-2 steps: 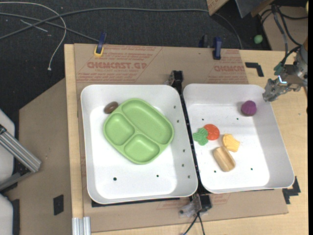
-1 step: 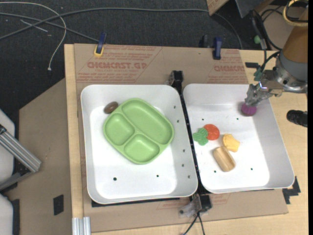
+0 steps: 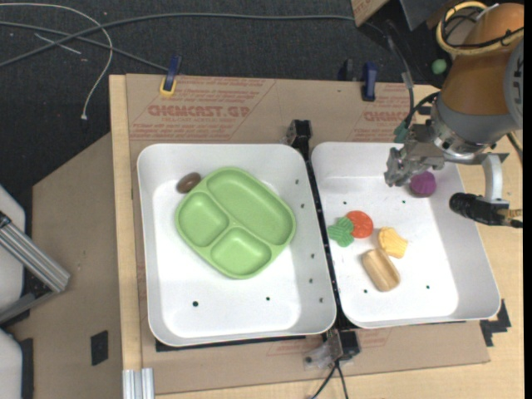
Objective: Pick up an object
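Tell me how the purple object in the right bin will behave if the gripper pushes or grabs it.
The purple object looks small and rounded, so it probably rolls when nudged. It seems light. Lying near the right bin back edge, beside the gripper, it might skid away.

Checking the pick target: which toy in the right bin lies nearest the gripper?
The purple toy, right beside the gripper at the bin's far side; the red, green, yellow and tan pieces lie nearer the camera.

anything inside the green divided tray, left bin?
Nothing shows in the green tray's three compartments. The small brown object lies outside it, at its upper-left edge. What lies beneath the tray is covered.
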You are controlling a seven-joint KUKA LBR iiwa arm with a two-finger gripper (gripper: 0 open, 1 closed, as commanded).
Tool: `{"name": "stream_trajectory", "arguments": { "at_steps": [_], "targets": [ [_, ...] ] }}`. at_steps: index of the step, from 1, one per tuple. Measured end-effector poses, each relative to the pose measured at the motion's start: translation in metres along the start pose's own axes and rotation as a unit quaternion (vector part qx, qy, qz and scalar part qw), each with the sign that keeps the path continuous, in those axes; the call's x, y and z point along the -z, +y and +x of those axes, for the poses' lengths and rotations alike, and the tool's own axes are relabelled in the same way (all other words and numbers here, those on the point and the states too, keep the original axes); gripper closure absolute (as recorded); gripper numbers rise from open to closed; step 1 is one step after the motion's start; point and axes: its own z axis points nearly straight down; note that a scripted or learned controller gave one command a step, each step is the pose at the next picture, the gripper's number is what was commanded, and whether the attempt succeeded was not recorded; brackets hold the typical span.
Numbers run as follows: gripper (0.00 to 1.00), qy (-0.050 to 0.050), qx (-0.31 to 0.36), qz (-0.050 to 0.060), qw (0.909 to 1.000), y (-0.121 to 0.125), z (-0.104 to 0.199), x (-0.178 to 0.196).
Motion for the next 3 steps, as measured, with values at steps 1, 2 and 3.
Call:
{"name": "stream_trajectory", "arguments": {
  "at_steps": [1,2,3],
  "targets": [
    [1.00,0.000,0.000,-0.001,1.0000,-0.005,0.048,0.010],
    [1.00,-0.001,0.000,-0.002,1.0000,-0.009,0.101,0.019],
    [1.00,-0.001,0.000,-0.002,1.0000,-0.014,0.152,0.025]
  ]
}}
